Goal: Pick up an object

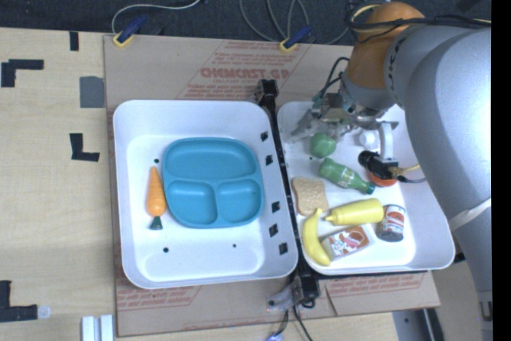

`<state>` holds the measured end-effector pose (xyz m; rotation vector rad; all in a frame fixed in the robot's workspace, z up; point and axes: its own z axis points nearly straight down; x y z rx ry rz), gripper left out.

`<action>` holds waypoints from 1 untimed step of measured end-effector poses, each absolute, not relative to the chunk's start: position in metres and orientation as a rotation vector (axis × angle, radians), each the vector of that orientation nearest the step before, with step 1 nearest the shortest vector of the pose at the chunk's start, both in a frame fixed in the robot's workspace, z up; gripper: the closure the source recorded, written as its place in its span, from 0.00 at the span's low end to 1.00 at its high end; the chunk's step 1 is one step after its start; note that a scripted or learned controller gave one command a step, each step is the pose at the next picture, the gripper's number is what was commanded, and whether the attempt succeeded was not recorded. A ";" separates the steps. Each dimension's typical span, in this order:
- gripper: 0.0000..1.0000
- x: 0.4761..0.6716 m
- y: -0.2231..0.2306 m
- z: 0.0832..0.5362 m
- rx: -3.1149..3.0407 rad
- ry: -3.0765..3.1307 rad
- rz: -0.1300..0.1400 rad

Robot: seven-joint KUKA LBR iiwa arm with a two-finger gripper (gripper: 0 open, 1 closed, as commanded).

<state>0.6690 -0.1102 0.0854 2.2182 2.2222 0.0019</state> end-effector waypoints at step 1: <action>0.00 0.657 -0.097 0.085 2.219 2.222 -0.001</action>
